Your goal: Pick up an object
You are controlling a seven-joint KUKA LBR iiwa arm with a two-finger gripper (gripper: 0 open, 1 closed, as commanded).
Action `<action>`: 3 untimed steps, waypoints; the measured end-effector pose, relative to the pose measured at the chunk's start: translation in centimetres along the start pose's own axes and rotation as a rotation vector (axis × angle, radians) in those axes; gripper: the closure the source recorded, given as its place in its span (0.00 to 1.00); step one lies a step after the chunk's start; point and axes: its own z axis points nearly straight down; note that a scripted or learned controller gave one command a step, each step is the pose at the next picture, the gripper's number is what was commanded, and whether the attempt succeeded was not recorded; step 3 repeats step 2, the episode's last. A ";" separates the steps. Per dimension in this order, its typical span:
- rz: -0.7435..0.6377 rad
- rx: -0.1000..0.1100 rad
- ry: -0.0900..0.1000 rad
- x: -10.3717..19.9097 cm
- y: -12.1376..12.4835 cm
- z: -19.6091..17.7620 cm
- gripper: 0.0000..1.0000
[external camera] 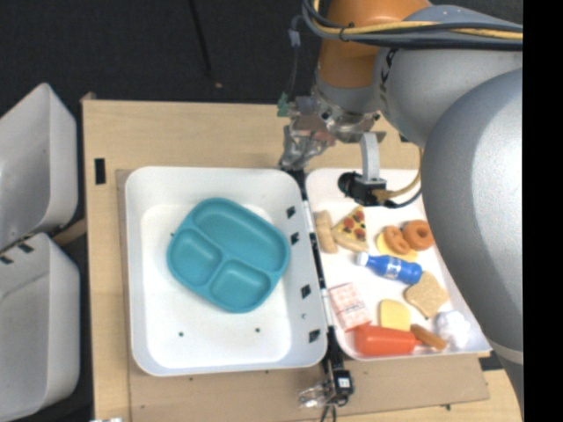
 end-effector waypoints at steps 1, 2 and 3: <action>0.005 0.003 -0.001 -0.6 -1.4 -0.1 1.00; 0.001 0.003 0.000 0.0 -0.6 1.6 1.00; 0.001 0.003 0.000 0.0 -0.6 1.6 1.00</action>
